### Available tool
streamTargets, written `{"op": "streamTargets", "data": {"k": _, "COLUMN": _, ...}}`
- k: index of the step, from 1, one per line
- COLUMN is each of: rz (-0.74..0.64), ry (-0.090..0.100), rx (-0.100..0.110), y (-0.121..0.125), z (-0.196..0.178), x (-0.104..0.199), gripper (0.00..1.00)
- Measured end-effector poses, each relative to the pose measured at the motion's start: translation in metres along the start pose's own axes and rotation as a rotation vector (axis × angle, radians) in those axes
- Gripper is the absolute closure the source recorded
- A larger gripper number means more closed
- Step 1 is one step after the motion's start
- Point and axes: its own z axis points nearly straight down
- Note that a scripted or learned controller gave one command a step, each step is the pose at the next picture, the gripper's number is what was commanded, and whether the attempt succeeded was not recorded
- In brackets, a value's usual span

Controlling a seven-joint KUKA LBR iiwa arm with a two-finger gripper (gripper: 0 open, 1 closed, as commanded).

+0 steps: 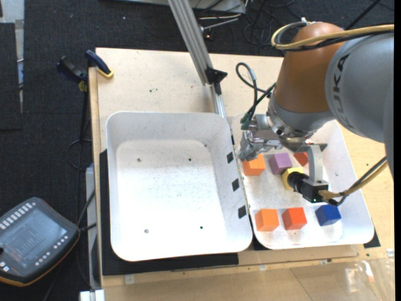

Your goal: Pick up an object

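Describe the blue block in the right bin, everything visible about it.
The blue block is a small, solid-looking cube of deep blue with a matte finish. It sits slightly turned near the right bin's lower right corner, right of a red-orange block with a gap between. A black-and-yellow part hangs just above-left of it; contact is unclear.

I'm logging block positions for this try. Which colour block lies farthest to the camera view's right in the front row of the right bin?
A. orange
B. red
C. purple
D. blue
D: the blue block ends the front row, with the red block and an orange block to its left.
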Motion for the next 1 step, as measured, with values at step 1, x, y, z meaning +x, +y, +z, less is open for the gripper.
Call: {"op": "streamTargets", "data": {"k": 1, "rz": 0.001, "ry": -0.001, "rx": -0.002, "y": 0.0127, "z": 0.0123, "x": 0.0593, "gripper": 1.0}}
